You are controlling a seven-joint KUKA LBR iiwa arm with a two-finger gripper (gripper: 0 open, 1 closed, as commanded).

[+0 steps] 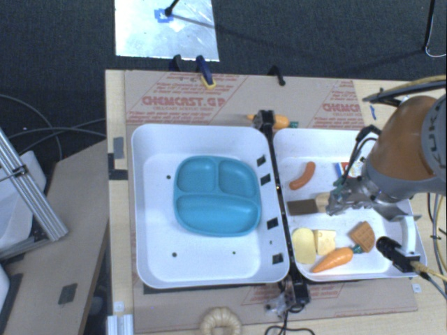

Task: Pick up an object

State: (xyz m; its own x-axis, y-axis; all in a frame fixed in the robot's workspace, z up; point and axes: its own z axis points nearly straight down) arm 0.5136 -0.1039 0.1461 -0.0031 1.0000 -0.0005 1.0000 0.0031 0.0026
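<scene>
While the arm [412, 145] hangs over the right bin [307, 139], its jaws sit low just right of a dark spatula [302, 206]; whether they grip anything, I cannot tell. Below the spatula lies a carrot [332, 259]; above it, a sausage [302, 176].

Two bins side by side on my table, with the divider between them as my landmark.

Left of the divider [278, 201], the left bin [150, 187] holds a sectioned plate [215, 194] near its middle. Right of the divider, the right bin [307, 139] holds a sausage [302, 175] toward the far side, my end effector [340, 202] over its middle, and along the near side a round slice [303, 245], a cheese piece [325, 241], a carrot [332, 259] and a cracker [362, 235].
</scene>
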